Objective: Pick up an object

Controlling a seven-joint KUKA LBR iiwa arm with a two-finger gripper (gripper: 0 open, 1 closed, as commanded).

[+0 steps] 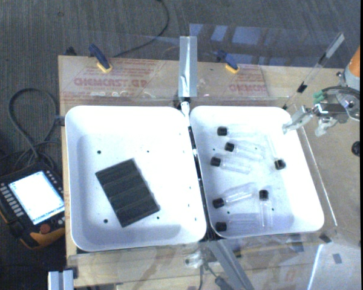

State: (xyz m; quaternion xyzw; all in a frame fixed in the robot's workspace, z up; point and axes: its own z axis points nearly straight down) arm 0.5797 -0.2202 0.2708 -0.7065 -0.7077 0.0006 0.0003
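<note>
Gripper (292, 123): We see it at the far right corner of the right bin (314, 213), just over the rim. We see nothing held in it. We cannot tell if it is open or closed.
Arm: It comes in from the right. A bit of its orange band (355, 62) shows at the edge.
Closest vial (279, 164): We see a small clear tube with a black cap. It lies on the bin floor, just below the gripper and a bit to its left. It does not touch the gripper.
Three vials (242, 153): They lie close together, to the left of the gripper, near the middle of the bin.
Low vials (239, 193): We count three more. They lie well below the gripper, toward the near side of the bin.
Left bin (75, 162): It sits beside the right bin, well away from the gripper.
Black block (127, 192): It is flat with ridges. It lies at a slant in the left bin, far to the left of the gripper and lower down.
Blue clamps (100, 58): We see two on the far edge of the bench, up and to the left of the gripper.
Screen box (30, 199): It lies on the floor, farthest from the gripper, past the left bin.
</note>
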